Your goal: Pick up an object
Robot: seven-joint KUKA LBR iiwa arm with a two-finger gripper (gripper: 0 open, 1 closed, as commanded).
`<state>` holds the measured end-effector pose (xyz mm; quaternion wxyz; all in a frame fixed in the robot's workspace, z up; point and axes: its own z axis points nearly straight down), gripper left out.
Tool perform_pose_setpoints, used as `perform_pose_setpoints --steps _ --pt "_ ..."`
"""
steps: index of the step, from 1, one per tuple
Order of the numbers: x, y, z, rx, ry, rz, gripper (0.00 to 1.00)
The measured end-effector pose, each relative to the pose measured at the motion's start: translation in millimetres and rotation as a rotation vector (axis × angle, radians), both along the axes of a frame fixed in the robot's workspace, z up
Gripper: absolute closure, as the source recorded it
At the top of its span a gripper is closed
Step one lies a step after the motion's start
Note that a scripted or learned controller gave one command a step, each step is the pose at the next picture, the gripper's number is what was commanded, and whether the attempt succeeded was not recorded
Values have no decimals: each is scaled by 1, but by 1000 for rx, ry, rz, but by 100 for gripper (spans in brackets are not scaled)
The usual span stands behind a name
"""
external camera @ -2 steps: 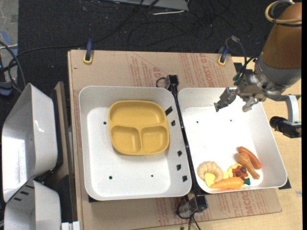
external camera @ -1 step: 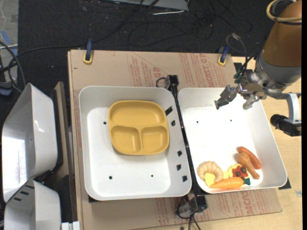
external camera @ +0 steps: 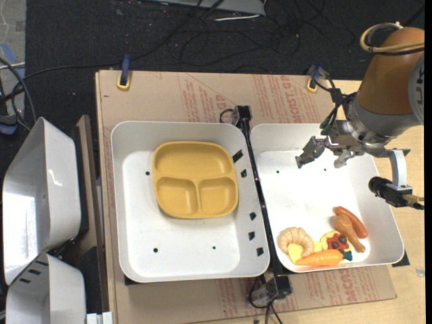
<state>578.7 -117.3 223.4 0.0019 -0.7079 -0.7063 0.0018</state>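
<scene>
My gripper [external camera: 326,154] hangs over the far part of the right bin [external camera: 290,181], its two fingers spread apart with nothing between them. At the bin's near right corner lies a small pile of toy food: a brown sausage [external camera: 350,222], an orange carrot [external camera: 321,257], a pale shrimp-like piece [external camera: 294,236] and a yellow piece [external camera: 296,252]. The pile is well toward the camera from the gripper. In the left bin [external camera: 135,248] a yellow divided plate [external camera: 196,179] lies flat.
The grey arm with its orange band [external camera: 393,73] comes in from the upper right. A black divider strip [external camera: 253,187] runs between the bins. Clamps [external camera: 123,81] sit on the board's far edge. Spare white bins [external camera: 37,187] stand at the left.
</scene>
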Motion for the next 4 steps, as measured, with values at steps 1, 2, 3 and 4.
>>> perform_pose_setpoints --steps 1,2,3,4 --pt "0 -4 -63 0 -1 0 0" --pt "2 -5 -106 1 -1 1 0" --pt "3 -4 -93 0 -6 0 100" --pt "11 -11 -45 -2 -10 4 100"
